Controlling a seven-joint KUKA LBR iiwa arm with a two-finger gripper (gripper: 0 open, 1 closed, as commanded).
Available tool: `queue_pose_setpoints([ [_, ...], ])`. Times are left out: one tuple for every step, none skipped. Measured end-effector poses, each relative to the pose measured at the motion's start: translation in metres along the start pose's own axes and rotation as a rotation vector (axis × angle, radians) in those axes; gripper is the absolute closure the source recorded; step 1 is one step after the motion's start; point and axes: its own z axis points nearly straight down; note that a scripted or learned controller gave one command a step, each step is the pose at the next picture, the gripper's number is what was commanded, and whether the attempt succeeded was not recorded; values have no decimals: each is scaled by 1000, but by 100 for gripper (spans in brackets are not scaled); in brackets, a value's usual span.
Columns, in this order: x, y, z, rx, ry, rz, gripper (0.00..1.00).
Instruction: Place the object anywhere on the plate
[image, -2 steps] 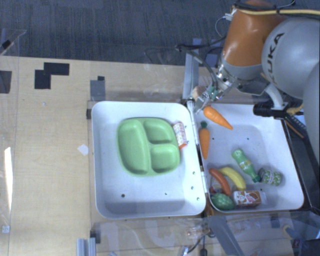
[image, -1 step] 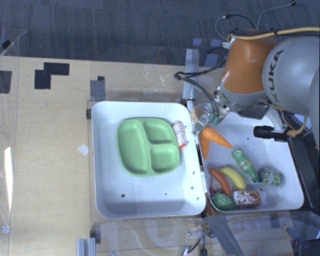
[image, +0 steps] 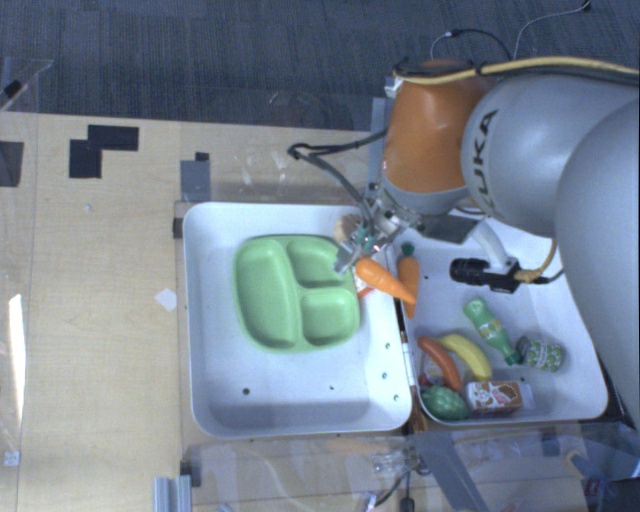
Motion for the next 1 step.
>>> queue_pose_setpoints([
  [20,60,-11,-1,0,-13,100],
])
